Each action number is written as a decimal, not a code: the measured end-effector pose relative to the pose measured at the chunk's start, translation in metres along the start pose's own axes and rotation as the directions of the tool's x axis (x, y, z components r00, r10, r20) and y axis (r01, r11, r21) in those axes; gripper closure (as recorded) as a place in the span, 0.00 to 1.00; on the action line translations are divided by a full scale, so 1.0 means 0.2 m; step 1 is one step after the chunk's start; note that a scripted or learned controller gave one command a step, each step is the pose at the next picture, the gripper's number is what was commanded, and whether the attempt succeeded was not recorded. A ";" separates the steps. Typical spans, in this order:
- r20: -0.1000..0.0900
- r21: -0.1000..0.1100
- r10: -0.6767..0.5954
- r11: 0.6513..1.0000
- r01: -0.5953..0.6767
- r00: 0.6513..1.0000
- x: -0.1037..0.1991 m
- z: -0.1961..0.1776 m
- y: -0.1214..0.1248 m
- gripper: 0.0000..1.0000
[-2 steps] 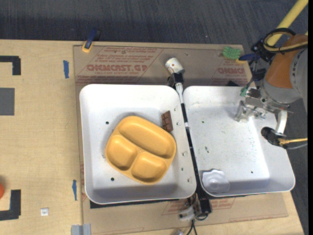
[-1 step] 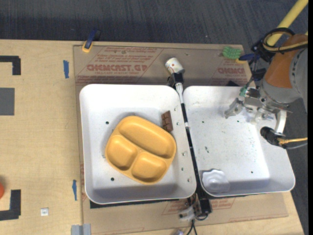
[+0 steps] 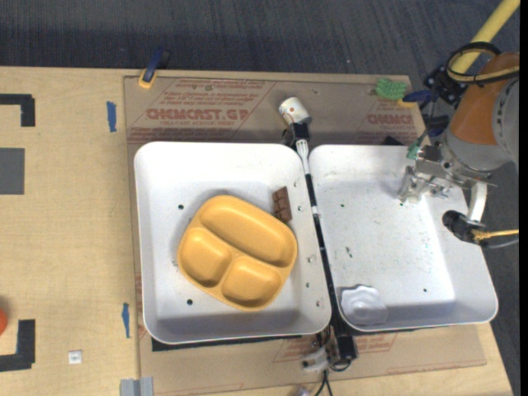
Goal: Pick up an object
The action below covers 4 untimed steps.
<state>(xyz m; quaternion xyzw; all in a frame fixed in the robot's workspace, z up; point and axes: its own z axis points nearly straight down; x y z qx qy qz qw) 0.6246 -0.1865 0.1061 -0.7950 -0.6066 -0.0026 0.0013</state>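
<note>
A glossy yellow plastic tray [image 3: 238,251] with three rounded compartments lies tilted in the left white bin [image 3: 157,221], a small brown block [image 3: 281,204] touching its upper edge. A crumpled clear cup [image 3: 363,304] rests in the right bin [image 3: 462,291]. The metal gripper [image 3: 410,190] hovers over that bin's upper right; whether its fingers are open or closed I cannot tell.

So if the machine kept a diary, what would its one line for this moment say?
gripper: above right bin's upper right corner, holding nothing seen | yellow tray, brown block: left bin | clear lid: right bin
</note>
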 end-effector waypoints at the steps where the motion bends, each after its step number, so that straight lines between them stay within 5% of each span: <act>1: 0.007 0.000 -0.273 0.962 0.273 0.962 -0.14 -0.37 -0.07 1.00; 2: 0.005 0.003 -0.054 0.999 0.054 0.999 -0.25 -0.36 -0.23 1.00; 3: 0.007 0.001 -0.380 0.925 0.380 0.925 -0.18 -0.43 -0.15 1.00; 4: 0.005 0.004 -0.185 0.983 0.185 0.983 -0.16 -0.38 -0.24 1.00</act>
